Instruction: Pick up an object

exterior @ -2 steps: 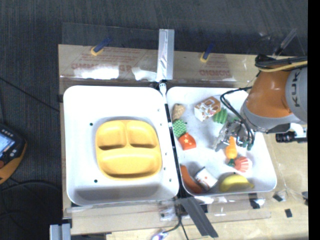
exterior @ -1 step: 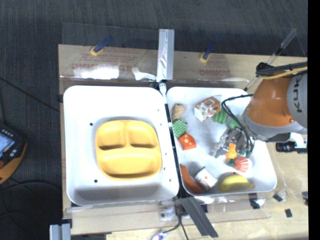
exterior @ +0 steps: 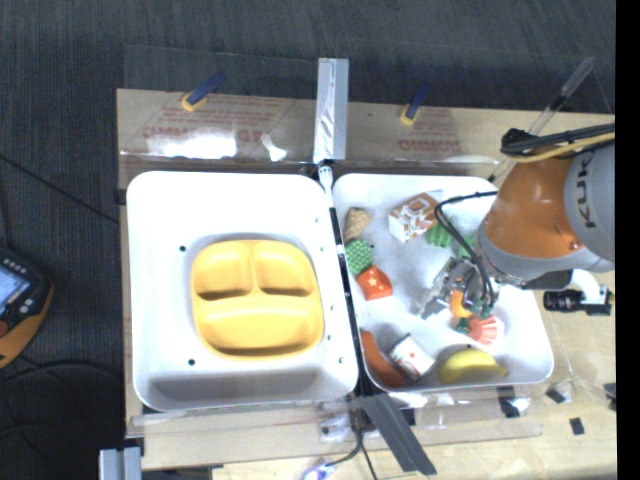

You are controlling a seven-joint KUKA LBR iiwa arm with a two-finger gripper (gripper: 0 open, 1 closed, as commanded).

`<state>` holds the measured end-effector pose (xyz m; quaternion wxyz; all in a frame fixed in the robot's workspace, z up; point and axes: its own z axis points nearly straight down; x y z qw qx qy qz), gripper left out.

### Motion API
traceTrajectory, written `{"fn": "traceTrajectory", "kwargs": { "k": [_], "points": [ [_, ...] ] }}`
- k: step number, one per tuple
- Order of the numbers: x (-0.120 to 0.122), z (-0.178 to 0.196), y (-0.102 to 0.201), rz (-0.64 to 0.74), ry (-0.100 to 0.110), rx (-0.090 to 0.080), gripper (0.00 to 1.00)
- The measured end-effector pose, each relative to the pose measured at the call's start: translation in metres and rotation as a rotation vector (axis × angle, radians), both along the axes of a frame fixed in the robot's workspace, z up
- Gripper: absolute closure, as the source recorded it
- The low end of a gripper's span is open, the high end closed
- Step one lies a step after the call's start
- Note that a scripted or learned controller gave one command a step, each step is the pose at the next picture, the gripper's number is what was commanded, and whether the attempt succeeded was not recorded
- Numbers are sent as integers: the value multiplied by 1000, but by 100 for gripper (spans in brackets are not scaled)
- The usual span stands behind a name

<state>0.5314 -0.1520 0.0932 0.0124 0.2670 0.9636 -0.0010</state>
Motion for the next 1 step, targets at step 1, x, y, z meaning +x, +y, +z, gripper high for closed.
{"fn": "traceTrajectory", "kwargs": {
  "k": [1],
  "points": [
    [-4, 0, 30, -23, 0, 1, 0]
  ]
}}
